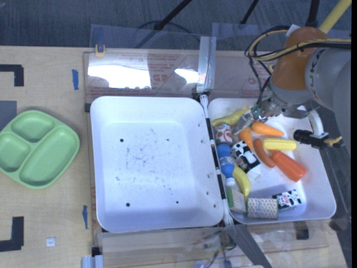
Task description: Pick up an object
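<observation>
Over the right bin [326, 202] the grey arm [329, 80] leans in from the right, its pincer [259, 114] low at the bin's far left corner, right above the jumble of toys; whether it is wide or narrow I cannot tell. The toys crowd the left half of that bin: a yellow banana [230, 117] just beside the pincer, an orange carrot [269, 130], a corn cob [280, 144], a blue bottle [225, 156], a cow-patterned block [244, 152] and a second one [289, 199] near the front. The left bin [150, 161] sits alongside. On the table [44, 216], far left, rests a green divided plate [36, 148].
</observation>
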